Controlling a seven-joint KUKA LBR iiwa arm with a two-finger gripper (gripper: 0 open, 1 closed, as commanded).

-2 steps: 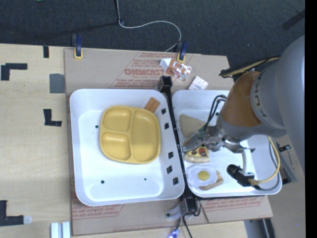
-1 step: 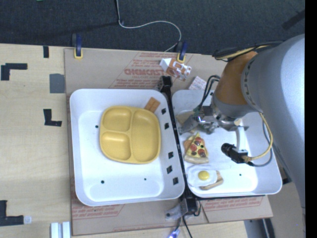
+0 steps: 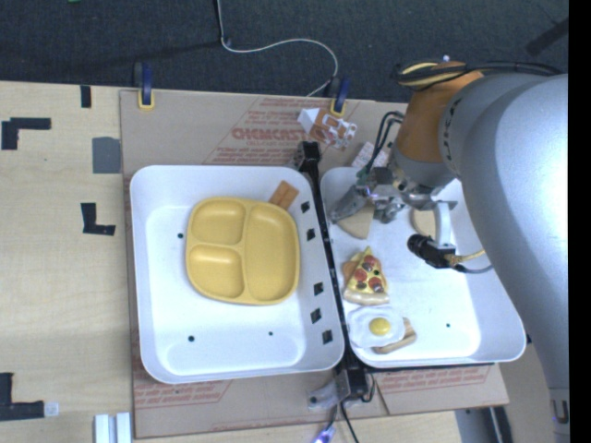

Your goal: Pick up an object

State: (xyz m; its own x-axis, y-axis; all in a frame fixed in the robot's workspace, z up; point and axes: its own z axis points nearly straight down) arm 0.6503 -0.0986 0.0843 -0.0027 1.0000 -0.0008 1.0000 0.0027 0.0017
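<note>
We see the gripper [image 3: 355, 206] low in the right bin [image 3: 480, 326], above the pizza slice [image 3: 366, 278] and egg toast [image 3: 381, 329]. We cannot tell if it holds anything.

A cardboard sheet [image 3: 185, 137] printed with red lettering lies under both bins, held at its far edge by a yellow clamp [image 3: 145, 90] near the far left corner and a blue-and-yellow clamp [image 3: 339, 95] further right. A white cable [image 3: 277, 44] loops across the dark carpet [image 3: 111, 26] beyond. Black tape marks [image 3: 92, 220] sit on the wooden bench [image 3: 55, 293] left of the cardboard, with a grey patch [image 3: 106, 153] near them.
</note>
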